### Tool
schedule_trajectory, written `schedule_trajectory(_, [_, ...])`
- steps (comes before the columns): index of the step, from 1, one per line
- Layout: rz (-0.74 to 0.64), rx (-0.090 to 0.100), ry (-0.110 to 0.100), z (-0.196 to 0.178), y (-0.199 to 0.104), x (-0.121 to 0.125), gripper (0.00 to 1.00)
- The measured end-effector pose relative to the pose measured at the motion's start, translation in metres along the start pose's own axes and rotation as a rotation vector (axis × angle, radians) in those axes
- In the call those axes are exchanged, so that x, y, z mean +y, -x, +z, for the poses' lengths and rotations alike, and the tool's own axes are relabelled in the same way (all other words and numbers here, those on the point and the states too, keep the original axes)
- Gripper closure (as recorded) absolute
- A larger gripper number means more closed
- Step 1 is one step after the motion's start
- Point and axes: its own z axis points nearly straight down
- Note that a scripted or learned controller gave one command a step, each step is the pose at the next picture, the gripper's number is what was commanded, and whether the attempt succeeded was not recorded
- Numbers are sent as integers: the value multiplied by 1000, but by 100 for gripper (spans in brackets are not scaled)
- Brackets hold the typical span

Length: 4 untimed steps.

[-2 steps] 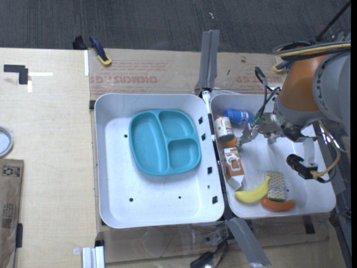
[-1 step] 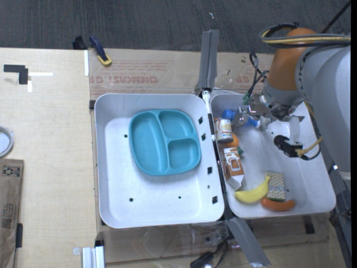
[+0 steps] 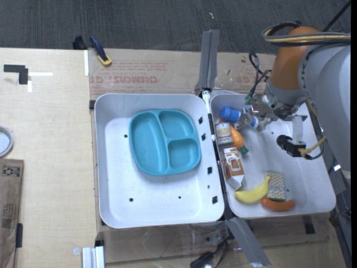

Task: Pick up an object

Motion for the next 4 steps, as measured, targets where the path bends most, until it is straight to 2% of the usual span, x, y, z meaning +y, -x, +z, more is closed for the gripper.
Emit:
schedule_trajectory(1, [-4, 1, 40, -120, -31, 5, 100])
schedule_trajectory(2, [-4, 1, 38, -119, -31, 4, 0])
schedule_trajectory(3, [-102, 0, 36, -41, -9, -49, 0])
schedule_trajectory(4, [-100, 0, 37, 3, 21, -36, 0])
